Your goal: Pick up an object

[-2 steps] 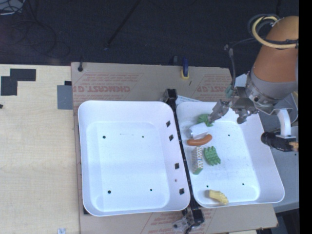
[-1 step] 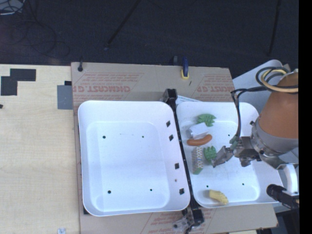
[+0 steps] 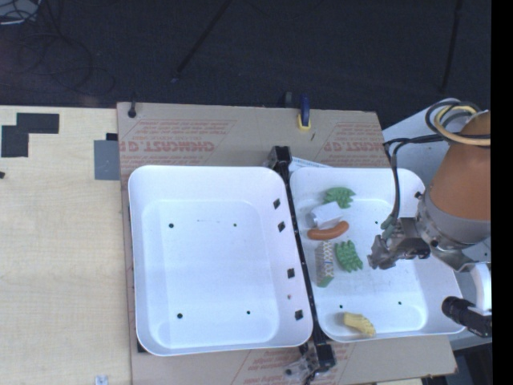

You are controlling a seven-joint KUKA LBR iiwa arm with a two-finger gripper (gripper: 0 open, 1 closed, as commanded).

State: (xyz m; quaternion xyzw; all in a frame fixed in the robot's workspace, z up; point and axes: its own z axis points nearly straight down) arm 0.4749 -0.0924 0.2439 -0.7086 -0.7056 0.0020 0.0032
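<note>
The dark two-finger gripper [image 3: 383, 255] is seen low over the floor of the right-hand shallow white plastic bin [image 3: 401, 307], at about three o'clock from that bin's cluster of objects; whether it is released or clenched cannot be told, since its tip is a dark blur against the white. Nothing is visibly carried by it. Just beside it, at nine o'clock, lies a green knobbly plastic toy [image 3: 348, 256], the nearest candidate, and probably the reason the wrist has been brought in at this height and side. Touching that toy's nine o'clock flank is a pale ribbed cylindrical piece with a green end [image 3: 325, 261]. At eleven o'clock from the gripper an orange-red sausage-shaped toy [image 3: 329, 231] is laid across the pile, with a small white and grey block [image 3: 327, 213] above it and a second green leafy toy [image 3: 340, 196] at twelve o'clock of the group. A yellow corn-like piece [image 3: 359, 323] rests well apart, at six o'clock. The left-hand white bin [image 3: 144, 215] is presumably kept as the drop place.
</note>
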